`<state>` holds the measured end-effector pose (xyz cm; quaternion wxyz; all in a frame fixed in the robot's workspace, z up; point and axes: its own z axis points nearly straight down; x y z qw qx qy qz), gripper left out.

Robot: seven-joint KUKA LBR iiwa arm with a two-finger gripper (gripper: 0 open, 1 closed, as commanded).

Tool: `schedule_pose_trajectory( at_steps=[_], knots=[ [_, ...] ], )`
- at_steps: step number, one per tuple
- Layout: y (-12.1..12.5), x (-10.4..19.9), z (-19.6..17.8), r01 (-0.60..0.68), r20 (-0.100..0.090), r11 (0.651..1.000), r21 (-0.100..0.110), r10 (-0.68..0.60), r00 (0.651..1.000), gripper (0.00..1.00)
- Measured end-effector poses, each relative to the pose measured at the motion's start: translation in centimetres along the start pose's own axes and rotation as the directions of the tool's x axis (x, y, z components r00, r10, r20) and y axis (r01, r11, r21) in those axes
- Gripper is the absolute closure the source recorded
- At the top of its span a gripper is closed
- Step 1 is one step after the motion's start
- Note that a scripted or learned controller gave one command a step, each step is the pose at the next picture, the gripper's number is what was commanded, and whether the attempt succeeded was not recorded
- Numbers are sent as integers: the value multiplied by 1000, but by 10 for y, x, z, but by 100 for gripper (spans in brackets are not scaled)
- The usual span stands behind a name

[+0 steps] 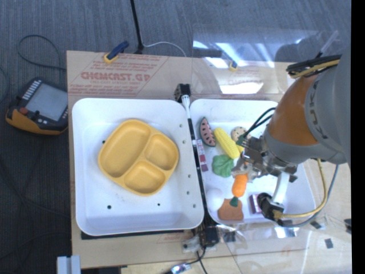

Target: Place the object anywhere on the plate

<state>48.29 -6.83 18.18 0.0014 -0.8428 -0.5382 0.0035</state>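
The yellow three-compartment plate (pixel 138 156) lies in the left bin (pixel 85 210). In the right bin (pixel 308 207), relative to the orange carrot (pixel 240 185): green leafy toy (pixel 223 165) just up-left, corn cob (pixel 228 142) above, watermelon slice (pixel 206 131) farther up-left, orange block (pixel 230 209) below. The end effector (pixel 246 165) hovers at the carrot's upper end; whether it is open or grips anything cannot be told.

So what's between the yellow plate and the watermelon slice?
In the camera view, between the yellow plate and the watermelon slice lie bare white bin floor and the rims where both bins meet.
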Motion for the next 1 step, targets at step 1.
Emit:
schedule_pose_trajectory(
  at_steps=[1],
  knots=[
    [0,0,0,0,0,1000,0,0,1000,0]
  ],
)
